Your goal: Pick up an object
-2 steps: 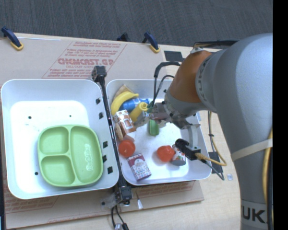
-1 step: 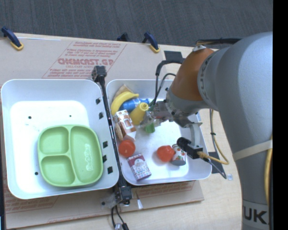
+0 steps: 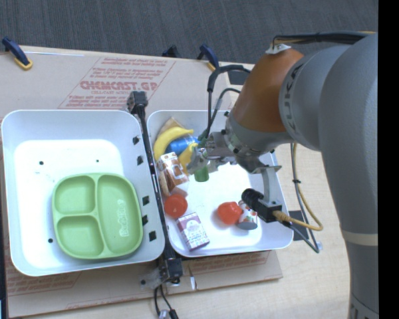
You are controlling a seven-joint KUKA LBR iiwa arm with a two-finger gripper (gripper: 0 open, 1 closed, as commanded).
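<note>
The claw [image 3: 201, 159] hangs low in the right bin [image 3: 272, 234], over the crowded corner beside the banana [image 3: 171, 140]. A small green thing [image 3: 201, 174] sits just under its tip, but I cannot tell if the claw is wide, narrow or holding it. Probably the arm goes here because many objects lie close together. Farther from the banana lie a red ball [image 3: 175, 207], a small box [image 3: 193, 232] and a red toy [image 3: 229, 212]. The green plate [image 3: 96, 214] rests alone in the left bin [image 3: 26, 145].

One fixed camera looks down at a slant on the desk [image 3: 40, 78], at middle distance; both bins lie below and left of the pincer [image 3: 203, 157].
</note>
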